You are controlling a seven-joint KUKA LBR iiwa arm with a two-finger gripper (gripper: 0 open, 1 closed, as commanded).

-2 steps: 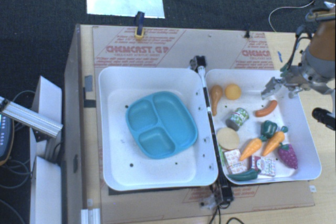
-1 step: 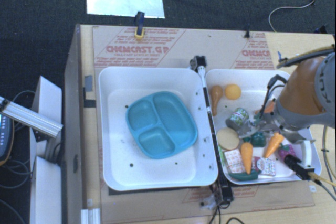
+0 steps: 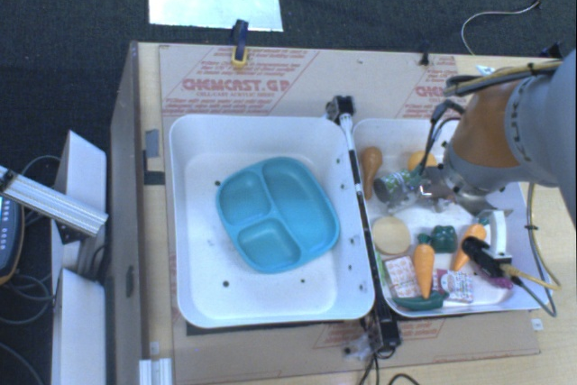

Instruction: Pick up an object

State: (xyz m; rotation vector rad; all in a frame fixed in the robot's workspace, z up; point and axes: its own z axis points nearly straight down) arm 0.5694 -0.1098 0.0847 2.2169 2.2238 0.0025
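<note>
My gripper (image 3: 398, 187) is low in the right bin (image 3: 514, 300), in its upper left part, with the grey arm reaching in from the right. It sits between a brown pear-shaped toy (image 3: 370, 163) on its left and a yellow piece (image 3: 416, 162) just above it. A round beige disc (image 3: 391, 234) lies directly below the gripper. Further down are an orange carrot (image 3: 424, 264), a dark green toy (image 3: 442, 238) and a second orange piece (image 3: 471, 248). I see nothing clearly between the fingers.
The left bin (image 3: 200, 194) holds a blue divided plate (image 3: 277, 214). Two printed packets (image 3: 400, 275) (image 3: 459, 287) and a green item (image 3: 420, 303) lie along the right bin's front edge. A ridge where the bins meet (image 3: 357, 194) runs close to the gripper's left.
</note>
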